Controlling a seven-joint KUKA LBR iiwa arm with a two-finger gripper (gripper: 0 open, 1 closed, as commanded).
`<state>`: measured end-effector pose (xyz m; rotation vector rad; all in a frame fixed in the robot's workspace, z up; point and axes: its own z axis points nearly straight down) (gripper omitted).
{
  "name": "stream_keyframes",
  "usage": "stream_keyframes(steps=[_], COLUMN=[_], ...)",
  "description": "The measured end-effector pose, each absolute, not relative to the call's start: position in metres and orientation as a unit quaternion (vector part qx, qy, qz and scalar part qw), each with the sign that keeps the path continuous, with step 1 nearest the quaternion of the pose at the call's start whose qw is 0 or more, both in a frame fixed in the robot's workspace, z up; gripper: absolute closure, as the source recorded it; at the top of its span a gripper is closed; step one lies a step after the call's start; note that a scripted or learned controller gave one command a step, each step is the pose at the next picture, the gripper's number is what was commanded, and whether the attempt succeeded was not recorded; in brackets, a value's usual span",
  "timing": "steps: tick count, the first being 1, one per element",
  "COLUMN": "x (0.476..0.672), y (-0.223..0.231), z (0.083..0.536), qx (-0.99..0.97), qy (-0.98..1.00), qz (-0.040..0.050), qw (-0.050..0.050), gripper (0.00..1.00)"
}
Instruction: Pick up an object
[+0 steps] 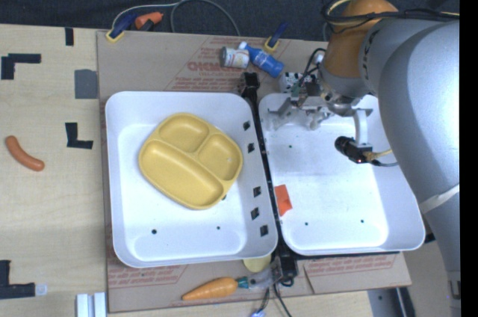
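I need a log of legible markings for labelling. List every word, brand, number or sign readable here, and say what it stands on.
Red print on the cardboard sheet under the bins: too faint and skewed to read.
Label on the small bottle lying behind the bins: too small and blurred to read.
Black angular marks on the wooden bench: shapes, not letters.
Nothing else bears text.

My arm (418, 91): smooth grey rounded casing, broad and matte. Orange band (351, 46) rings it above the wrist. My gripper (302, 110): small metallic silver hardware, thin wires beside it, black fitting nearby.
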<state>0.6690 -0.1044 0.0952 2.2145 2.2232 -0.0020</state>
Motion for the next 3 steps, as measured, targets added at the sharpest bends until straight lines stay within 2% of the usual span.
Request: stream_keyframes(steps=[1,2,3], x=[0.668,0.637,0.670], y=[-0.099,-0.096,-0.103], z=[0.085,0.086,0.085], qx=[0.707,0.707,0.706], qy=[0.707,0.707,0.708], qz=[-0.0008,0.0001,0.0007], qw=[0.001,0.002,0.001], gripper=[0.00,0.00,0.00])
